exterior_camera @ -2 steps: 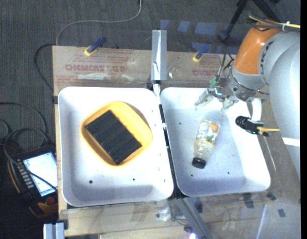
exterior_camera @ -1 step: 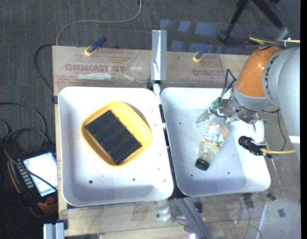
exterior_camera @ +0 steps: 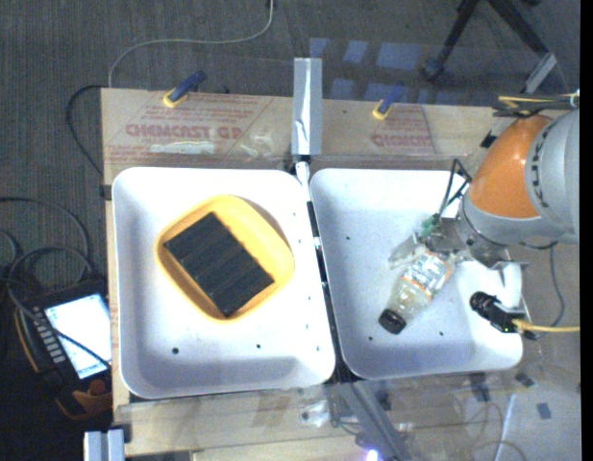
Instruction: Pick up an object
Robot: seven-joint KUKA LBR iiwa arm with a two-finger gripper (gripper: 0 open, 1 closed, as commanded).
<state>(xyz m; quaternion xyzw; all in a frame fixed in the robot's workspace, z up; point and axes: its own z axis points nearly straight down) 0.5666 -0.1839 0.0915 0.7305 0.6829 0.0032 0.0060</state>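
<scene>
Two white bins [exterior_camera: 133,353] on plywood bench [exterior_camera: 181,128], carpeted floor [exterior_camera: 46,36] around.

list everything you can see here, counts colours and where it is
bins: 2, white, side by side on the bench
dish: 1, yellow, in the left bin
pad: 1, black, ribbed, lying in the dish
bottle: 1, clear with a dark cap, on its side in the right bin
board: 1, brown with red print, under the bins' far side
clamps: 2, yellow and blue, on the board's far edge
tablet: 1, lit screen, on the floor left of the bench
chair base: 1, black, on the carpet at top right
arm: 1, grey with orange band, over the right bin's right side
end effector: 1, at the bottle's upper end, fingers too hidden to judge
</scene>
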